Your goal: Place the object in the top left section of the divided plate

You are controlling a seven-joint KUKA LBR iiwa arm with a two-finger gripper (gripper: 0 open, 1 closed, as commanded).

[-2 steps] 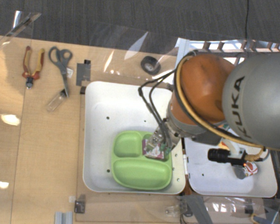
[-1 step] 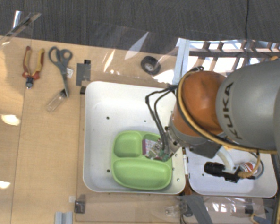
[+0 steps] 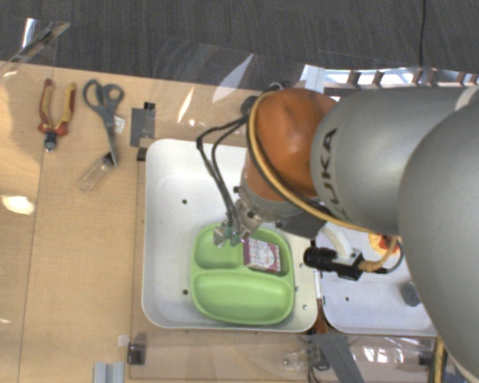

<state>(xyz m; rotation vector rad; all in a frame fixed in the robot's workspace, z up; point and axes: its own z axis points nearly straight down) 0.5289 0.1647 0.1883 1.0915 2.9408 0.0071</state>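
A green divided plate (image 3: 241,296) lies in the left white bin (image 3: 169,223), with two small sections at the back and one large section at the front. A small white and pink packet with a dark red edge (image 3: 261,257) rests in the plate's back right section. My gripper (image 3: 227,234) hangs over the back rim of the plate's top left section, just left of the packet. The grey arm and its orange band (image 3: 287,145) cover the bin's back right part.
Red-handled pliers (image 3: 54,115), grey scissors (image 3: 106,118) and a black block (image 3: 142,124) lie on the bench to the left. The right bin (image 3: 362,311) holds a small grey piece (image 3: 411,294) and an orange-yellow item (image 3: 386,244), partly hidden by the arm.
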